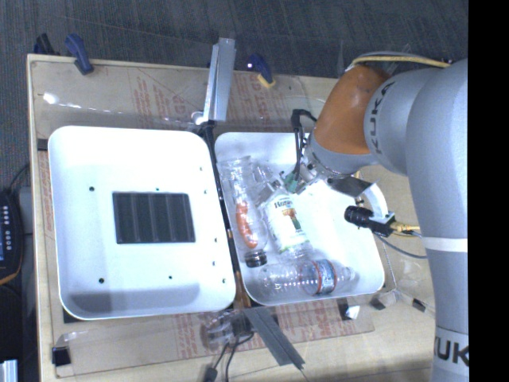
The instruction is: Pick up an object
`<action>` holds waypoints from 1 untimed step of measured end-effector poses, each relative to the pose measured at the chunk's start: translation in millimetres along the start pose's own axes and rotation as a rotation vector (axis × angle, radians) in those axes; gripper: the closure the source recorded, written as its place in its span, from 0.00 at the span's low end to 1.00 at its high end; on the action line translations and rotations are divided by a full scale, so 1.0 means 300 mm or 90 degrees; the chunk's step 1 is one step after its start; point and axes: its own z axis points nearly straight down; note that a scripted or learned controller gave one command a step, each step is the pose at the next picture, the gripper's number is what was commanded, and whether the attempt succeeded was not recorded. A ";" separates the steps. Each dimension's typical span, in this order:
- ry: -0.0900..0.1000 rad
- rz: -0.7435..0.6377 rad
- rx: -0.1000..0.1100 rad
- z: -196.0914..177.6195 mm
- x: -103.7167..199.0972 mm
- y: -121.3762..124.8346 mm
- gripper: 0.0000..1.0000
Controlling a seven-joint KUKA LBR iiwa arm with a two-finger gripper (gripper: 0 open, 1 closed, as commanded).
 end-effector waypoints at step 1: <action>0.016 -0.033 -0.001 -0.194 0.004 -0.105 0.00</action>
